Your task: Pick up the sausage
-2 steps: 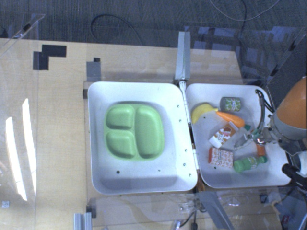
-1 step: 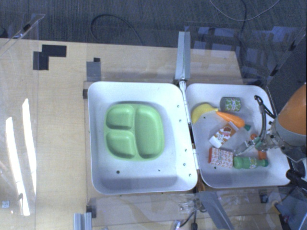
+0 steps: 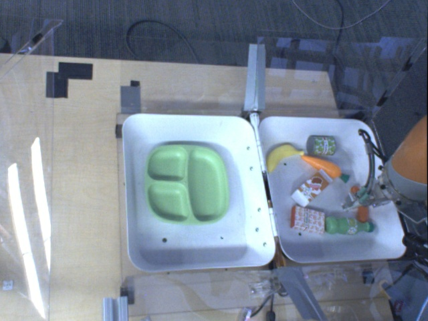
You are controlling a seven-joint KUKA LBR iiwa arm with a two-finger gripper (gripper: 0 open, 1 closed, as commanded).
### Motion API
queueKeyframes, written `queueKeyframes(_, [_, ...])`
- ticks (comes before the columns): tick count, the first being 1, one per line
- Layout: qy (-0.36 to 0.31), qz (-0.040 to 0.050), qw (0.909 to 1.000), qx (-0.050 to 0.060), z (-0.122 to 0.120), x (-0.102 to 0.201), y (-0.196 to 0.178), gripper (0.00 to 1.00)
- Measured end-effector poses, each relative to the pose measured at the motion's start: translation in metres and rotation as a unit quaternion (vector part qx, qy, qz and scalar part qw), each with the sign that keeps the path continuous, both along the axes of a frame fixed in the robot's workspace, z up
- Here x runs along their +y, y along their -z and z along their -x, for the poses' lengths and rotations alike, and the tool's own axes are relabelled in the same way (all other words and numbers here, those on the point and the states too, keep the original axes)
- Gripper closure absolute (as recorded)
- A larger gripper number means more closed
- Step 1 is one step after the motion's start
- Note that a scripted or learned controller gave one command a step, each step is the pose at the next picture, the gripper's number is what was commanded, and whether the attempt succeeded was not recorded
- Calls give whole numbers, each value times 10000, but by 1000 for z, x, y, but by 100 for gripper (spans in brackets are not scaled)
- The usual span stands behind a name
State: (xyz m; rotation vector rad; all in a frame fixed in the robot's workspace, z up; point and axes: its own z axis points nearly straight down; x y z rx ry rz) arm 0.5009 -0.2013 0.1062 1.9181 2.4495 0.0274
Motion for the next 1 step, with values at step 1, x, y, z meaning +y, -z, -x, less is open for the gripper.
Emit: queueKeyframes(1, [947,-38,9954,135,-11,58,-60,100])
